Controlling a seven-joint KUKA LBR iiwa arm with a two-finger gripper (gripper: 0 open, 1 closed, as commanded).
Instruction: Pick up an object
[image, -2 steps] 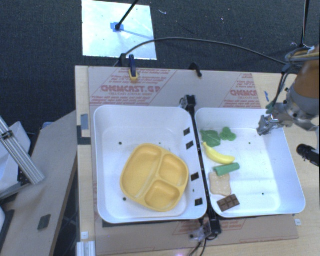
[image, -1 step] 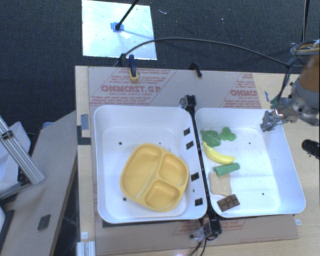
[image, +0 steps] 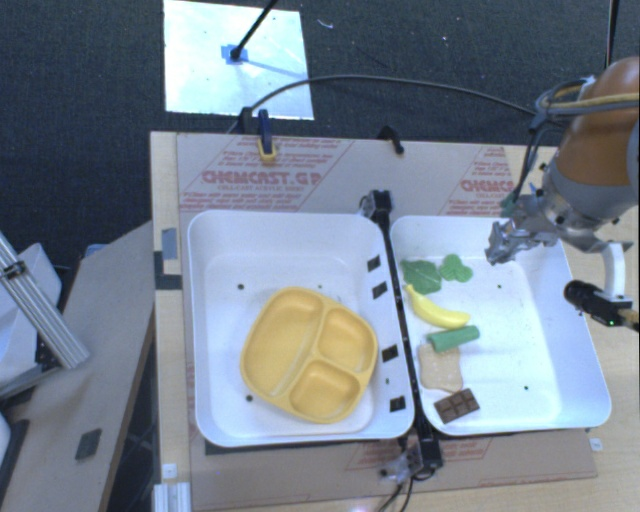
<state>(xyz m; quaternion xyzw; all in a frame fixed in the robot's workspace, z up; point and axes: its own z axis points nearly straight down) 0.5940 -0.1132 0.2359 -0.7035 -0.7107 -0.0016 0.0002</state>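
In the right bin (image: 560, 330) lie several toy foods along its left side: a green leafy piece (image: 436, 271), a yellow banana (image: 436, 310), a small green block (image: 453, 338), a tan slice of bread (image: 441, 369) and a brown chocolate square (image: 457, 405). My gripper (image: 503, 246) hangs over the bin's upper middle, to the right of the green leafy piece and apart from it. Nothing shows between its fingers.
The left bin (image: 230, 250) holds a yellow divided tray (image: 308, 353). A black divider clip strip (image: 398, 320) runs between the bins. A black cable arcs above the bench. A metal bar (image: 40, 310) leans at the far left.
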